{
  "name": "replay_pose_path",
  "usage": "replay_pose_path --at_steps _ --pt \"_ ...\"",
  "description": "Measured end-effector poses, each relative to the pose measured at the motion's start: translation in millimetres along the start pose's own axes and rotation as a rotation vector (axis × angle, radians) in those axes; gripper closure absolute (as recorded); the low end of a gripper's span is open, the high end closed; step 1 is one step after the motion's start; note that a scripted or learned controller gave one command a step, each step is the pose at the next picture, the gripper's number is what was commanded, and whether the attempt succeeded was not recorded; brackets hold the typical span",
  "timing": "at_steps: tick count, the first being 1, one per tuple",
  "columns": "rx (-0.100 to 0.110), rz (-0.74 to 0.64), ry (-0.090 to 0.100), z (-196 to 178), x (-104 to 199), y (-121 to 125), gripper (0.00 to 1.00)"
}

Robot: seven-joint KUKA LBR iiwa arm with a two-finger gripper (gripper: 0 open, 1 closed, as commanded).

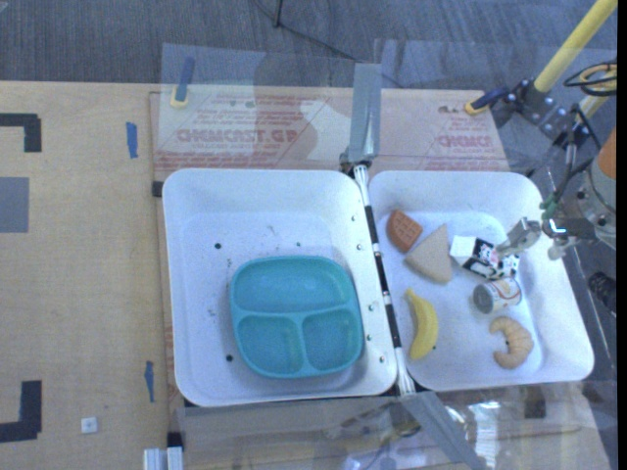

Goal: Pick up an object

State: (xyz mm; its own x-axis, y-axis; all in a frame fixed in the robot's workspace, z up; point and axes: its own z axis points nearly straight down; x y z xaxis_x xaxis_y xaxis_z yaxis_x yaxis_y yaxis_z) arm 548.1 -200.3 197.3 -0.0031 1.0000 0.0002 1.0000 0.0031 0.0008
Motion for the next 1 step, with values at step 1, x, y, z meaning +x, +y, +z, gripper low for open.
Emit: replay_pose_path --at_steps 1 --pt "-0.037 0.095 -0.013 81.5 21.4 38.1 0.0"
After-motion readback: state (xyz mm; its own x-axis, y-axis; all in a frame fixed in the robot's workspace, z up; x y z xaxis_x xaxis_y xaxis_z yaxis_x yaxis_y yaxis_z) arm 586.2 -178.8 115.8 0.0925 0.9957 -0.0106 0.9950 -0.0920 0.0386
